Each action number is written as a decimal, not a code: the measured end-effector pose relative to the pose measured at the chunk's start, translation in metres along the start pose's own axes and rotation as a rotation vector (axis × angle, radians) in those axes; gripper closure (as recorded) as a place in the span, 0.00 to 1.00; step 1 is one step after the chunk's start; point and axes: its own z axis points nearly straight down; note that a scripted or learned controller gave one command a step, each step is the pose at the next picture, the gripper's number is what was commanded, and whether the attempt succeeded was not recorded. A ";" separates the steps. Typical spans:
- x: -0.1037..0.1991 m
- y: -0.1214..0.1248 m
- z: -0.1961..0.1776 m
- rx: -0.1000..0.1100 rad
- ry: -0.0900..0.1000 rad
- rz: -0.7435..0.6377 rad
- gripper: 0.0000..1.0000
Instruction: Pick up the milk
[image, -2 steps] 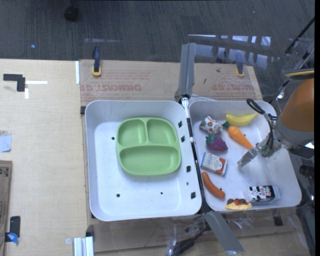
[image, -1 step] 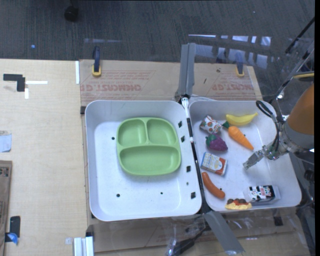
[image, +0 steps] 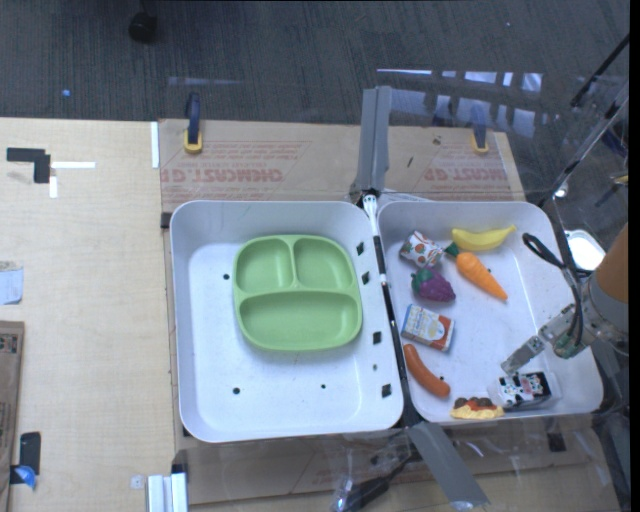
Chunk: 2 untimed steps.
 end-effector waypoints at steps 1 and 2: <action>-0.029 0.050 -0.015 -0.001 -0.002 -0.002 0.00; -0.021 0.059 0.018 0.001 0.000 -0.012 0.00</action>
